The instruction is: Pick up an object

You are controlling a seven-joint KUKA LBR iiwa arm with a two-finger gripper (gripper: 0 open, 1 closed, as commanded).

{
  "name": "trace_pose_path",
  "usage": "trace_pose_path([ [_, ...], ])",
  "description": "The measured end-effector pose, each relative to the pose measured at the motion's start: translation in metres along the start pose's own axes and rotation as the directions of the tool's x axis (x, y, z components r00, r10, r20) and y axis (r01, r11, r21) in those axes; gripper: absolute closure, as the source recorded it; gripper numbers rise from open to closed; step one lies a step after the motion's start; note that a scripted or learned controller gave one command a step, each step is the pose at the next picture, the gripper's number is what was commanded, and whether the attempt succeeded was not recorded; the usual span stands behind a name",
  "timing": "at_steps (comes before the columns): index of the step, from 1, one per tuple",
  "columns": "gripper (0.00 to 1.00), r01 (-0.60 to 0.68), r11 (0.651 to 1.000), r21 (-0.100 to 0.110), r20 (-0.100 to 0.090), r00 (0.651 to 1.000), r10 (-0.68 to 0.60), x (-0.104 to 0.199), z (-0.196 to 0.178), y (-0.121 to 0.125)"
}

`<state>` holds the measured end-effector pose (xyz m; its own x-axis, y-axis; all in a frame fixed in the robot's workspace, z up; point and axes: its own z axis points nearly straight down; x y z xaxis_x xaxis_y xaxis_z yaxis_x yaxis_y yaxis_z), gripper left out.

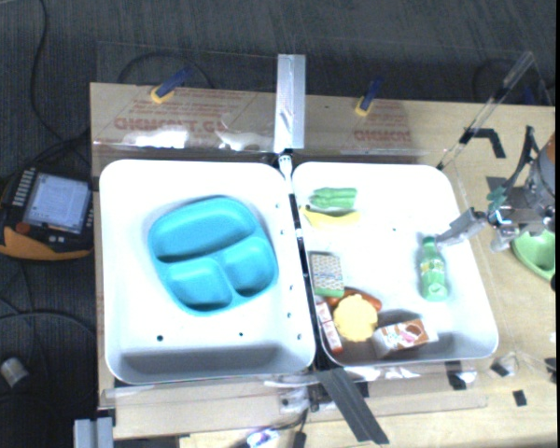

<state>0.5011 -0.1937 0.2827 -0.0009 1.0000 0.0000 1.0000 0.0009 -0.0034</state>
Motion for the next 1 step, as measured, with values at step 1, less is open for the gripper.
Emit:
trace_pose_path([
  [1, 0.0, -0.227, 0.974, 0.002, 0.0, 0.974, 0.227, -0.0303, 0.1058, -0.0182],
])
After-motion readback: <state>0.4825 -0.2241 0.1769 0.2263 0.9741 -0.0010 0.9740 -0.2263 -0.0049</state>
